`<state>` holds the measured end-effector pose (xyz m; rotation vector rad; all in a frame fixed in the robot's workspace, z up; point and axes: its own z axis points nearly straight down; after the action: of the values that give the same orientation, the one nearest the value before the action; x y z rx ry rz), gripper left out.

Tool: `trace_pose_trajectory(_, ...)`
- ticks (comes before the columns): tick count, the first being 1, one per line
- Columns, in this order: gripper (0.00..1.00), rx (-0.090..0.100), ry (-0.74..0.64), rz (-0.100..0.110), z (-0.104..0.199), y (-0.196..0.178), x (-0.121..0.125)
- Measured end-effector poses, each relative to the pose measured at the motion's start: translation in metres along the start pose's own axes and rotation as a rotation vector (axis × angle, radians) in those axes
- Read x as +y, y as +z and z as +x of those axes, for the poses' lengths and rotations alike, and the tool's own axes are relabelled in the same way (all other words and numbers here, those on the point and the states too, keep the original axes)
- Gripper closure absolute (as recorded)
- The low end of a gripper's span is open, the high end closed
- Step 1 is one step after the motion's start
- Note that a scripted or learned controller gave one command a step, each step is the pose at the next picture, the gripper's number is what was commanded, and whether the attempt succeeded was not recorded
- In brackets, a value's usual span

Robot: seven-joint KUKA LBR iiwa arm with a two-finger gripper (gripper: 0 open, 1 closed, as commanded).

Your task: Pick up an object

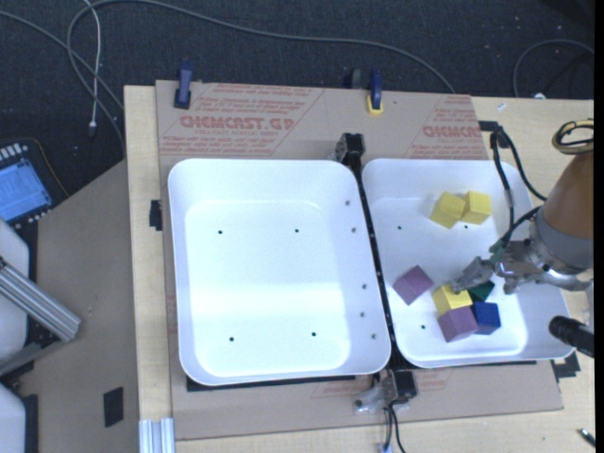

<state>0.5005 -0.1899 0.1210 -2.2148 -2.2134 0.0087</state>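
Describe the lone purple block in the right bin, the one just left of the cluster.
The purple block is a small cube-like piece, matte and plain lilac-purple, looking like foam or painted wood. It lies flat on the floor of the right bin, turned at an angle to the bin walls, in the lower left part near the divider. It sits apart from the yellow block beside it, with nothing touching it. The hand is to its right, clear of it.

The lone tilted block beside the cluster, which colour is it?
Purple; the tilted cube-shaped block shows in the camera view.
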Motion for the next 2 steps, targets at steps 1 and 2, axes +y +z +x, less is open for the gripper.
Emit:
trace_pose_trajectory(1, 0.00, -0.003, -0.004, -0.010, 0.010, 0.034, 0.083)
trace_pose_trajectory(2, 0.00, -0.001, 0.002, 0.005, 0.001, 0.035, 0.159)
